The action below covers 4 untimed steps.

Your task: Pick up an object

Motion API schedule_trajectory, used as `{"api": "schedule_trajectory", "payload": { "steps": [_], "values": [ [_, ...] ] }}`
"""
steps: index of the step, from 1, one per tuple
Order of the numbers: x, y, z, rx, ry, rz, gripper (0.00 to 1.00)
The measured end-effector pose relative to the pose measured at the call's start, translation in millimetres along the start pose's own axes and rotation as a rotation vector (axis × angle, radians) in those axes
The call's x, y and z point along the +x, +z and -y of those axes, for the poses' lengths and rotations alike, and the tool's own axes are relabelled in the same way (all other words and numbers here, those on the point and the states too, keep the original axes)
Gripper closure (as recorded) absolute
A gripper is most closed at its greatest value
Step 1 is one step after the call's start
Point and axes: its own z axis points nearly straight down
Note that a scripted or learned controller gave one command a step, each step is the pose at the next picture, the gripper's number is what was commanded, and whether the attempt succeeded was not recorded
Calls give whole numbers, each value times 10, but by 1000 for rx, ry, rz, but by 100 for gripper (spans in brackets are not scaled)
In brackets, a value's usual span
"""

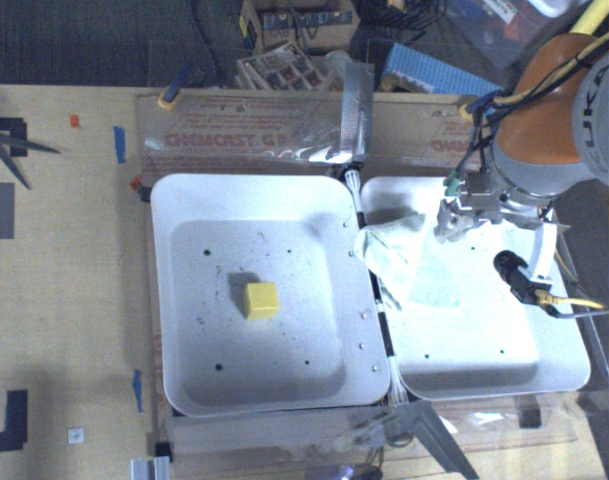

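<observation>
The gripper (452, 223), its opening impossible to tell, hangs well right of the yellow block (262, 300), seemingly light and stiff, best pinched across flat sides.

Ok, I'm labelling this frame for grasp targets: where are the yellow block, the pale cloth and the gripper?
yellow block (262, 300): camera view, top face.
pale cloth (392, 253): camera view, crumpled middle, at right bin's left edge.
gripper (452, 224): camera view, tip of the fingers.
</observation>
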Motion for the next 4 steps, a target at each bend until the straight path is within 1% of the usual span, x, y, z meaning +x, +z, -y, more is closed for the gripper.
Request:
{"api": "schedule_trajectory", "payload": {
  "steps": [1, 2, 3, 4],
  "values": [
    [-69, -113, -421, 3, 372, 1, 100],
    [413, 174, -339, 10, 589, 1, 100],
    [645, -489, -664, 5, 864, 2, 100],
    [1254, 176, -228, 10, 1216, 3, 100]
  ]
}}
